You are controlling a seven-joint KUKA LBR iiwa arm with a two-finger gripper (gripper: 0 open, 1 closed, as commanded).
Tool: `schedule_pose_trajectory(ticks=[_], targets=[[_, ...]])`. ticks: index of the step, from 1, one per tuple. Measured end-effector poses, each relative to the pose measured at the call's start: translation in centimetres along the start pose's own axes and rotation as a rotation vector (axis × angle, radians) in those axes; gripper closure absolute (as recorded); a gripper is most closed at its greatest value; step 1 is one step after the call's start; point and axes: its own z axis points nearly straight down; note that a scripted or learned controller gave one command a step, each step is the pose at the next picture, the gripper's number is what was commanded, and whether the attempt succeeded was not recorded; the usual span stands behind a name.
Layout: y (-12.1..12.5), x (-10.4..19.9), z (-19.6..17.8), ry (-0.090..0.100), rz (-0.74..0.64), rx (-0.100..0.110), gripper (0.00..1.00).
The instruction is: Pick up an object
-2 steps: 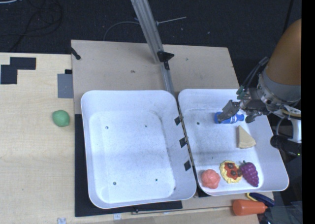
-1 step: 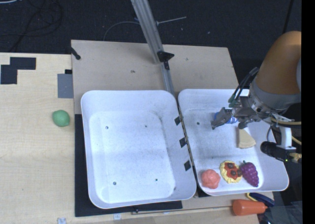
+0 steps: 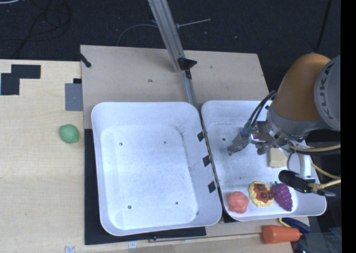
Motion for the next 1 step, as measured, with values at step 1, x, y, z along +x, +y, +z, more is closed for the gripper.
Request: schedule_pose_trajectory(ticks=[1], targets=[[-0.74, 0.81, 5.09, 0.0, 0.0, -0.001, 0.0]])
